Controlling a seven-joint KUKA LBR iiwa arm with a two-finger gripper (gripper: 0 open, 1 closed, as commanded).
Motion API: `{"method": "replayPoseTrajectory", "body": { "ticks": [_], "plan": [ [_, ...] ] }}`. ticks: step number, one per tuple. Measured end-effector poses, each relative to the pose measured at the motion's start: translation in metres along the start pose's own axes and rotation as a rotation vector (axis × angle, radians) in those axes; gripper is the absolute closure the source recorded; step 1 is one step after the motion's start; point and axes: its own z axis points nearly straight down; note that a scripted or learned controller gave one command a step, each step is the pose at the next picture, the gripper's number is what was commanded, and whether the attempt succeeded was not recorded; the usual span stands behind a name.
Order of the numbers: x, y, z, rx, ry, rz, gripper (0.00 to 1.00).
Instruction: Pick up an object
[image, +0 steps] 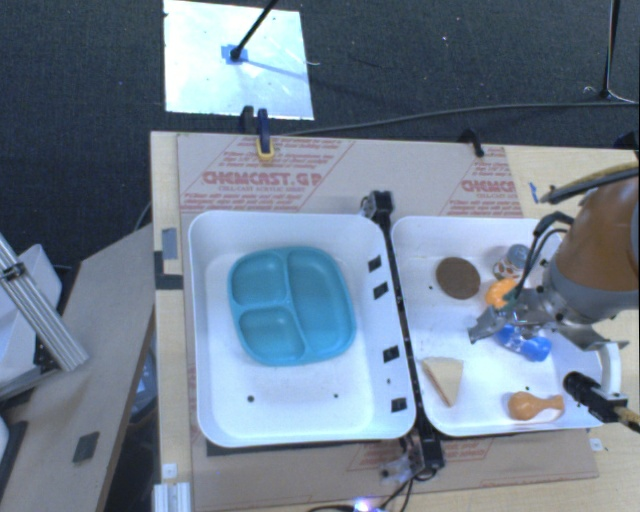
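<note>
Two bins: left bin (215, 330) w/ blue tray (290, 305). Gripper (497, 325) over right bin (420, 300), touching blue object (528, 346); grip state can't tell.

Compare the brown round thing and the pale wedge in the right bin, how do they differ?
The brown disc is round and dark; the pale wedge is triangular and cream. The disc lies toward the bin's far side, the wedge near its front edge, closer to the divider. Both lie flat in the right bin, untouched.

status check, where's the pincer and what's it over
Pincer low in right bin, over blue object. Grasp not confirmed. Orange piece, brown disc close by.
</note>
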Motion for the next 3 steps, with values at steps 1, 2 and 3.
{"method": "replayPoseTrajectory", "body": {
  "ticks": [1,2,3],
  "plan": [
    [0.000,0.000,0.052,-0.001,0.000,0.000,0.00],
    [0.000,0.001,0.039,-0.005,-0.001,0.000,1.00],
    [0.001,0.004,-0.025,-0.010,-0.003,-0.003,1.00]
  ]
}}
